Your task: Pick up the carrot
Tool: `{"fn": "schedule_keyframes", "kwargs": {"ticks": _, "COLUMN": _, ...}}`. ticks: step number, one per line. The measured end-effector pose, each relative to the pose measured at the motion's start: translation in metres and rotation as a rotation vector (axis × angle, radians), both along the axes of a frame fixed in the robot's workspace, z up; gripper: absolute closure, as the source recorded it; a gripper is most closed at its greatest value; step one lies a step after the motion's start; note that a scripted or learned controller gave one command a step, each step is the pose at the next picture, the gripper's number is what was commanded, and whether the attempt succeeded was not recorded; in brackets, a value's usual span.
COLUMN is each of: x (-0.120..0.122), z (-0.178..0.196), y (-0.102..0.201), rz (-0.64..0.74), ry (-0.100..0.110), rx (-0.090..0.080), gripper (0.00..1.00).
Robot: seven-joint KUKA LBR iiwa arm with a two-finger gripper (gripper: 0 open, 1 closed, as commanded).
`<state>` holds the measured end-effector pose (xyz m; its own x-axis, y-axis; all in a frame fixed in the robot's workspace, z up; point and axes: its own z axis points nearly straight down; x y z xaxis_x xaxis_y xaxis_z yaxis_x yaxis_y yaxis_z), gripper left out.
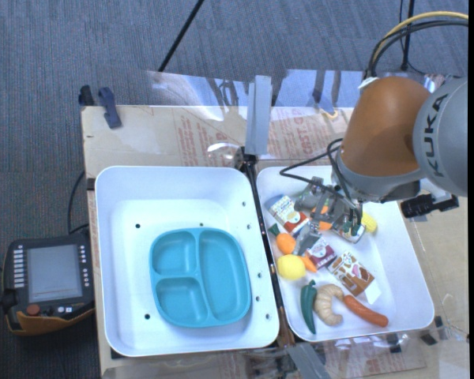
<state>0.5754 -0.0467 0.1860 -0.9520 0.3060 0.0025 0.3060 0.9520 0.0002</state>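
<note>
While the gripper [325, 215] hangs low over the right bin [407, 279], apparently lining up on the carrot [310, 260], its grip state is unreadable.

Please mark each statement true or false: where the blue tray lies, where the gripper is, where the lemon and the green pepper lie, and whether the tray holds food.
1. The blue tray lies in the left bin. True.
2. The gripper is above the left bin. False: it is above the right bin.
3. The lemon lies in the right bin. True.
4. The green pepper lies on the blue tray. False: it lies in the right bin.
</note>
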Motion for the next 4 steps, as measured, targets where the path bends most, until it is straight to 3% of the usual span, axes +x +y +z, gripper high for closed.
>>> {"fn": "schedule_keyframes", "kwargs": {"ticks": 1, "x": 0.025, "z": -0.094, "y": -0.040, "rz": 0.044, "ry": -0.011, "rx": 0.001, "gripper": 0.00}}
{"fn": "schedule_keyframes", "kwargs": {"ticks": 2, "x": 0.028, "z": -0.083, "y": -0.040, "rz": 0.046, "ry": -0.019, "rx": -0.001, "gripper": 1.00}}
{"fn": "schedule_keyframes", "kwargs": {"ticks": 3, "x": 0.028, "z": 0.005, "y": 0.086, "rz": 0.120, "ry": -0.010, "rx": 0.004, "gripper": 1.00}}
{"fn": "schedule_keyframes", "kwargs": {"ticks": 4, "x": 0.038, "z": 0.003, "y": 0.027, "rz": 0.442, "ry": -0.003, "rx": 0.000, "gripper": 1.00}}
